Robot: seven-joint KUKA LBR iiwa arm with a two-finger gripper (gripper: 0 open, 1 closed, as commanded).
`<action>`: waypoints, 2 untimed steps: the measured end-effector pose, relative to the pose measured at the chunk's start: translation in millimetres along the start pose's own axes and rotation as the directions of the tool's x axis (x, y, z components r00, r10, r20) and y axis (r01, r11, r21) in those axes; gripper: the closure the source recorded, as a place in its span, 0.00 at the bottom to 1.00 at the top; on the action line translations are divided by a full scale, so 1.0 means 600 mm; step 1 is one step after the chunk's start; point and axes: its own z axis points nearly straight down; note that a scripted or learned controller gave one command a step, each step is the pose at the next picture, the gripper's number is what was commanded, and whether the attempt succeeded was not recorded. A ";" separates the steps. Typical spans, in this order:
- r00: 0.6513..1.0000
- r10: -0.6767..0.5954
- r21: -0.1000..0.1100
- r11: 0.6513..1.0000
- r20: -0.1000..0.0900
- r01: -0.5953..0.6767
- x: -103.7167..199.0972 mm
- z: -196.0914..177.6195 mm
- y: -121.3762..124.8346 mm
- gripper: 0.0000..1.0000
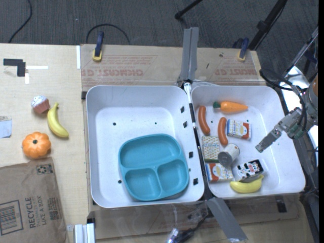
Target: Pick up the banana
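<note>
Nearest, the banana (pixel 246 185) lies in the right bin (pixel 288 135); the hand (pixel 268 139) hovers above, its opening unclear.

The arm (pixel 309 110) is cut off at the right edge; the small cartons' (pixel 238 129) print is unreadable.

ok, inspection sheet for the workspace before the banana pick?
Surface: bench bearing left bin and right bin.
Job's things: banana at right bin's near edge; second banana on the bench, left of the bins.
Clutter: carrot, sausages, cartons, can in right bin; blue tray in left bin; cupcake, pumpkin, paper bag on bench.
Grippers: gripper over right bin, apart from its banana.
Cables: black cables on the floor.
Surroundings: dark carpet, stand legs, clamps.
</note>
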 end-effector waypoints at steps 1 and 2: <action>0.986 -0.169 0.000 0.986 -0.002 0.169 0.015 0.068 0.010 0.00; 0.946 -0.324 -0.001 0.946 -0.002 0.324 -0.020 0.183 -0.016 0.00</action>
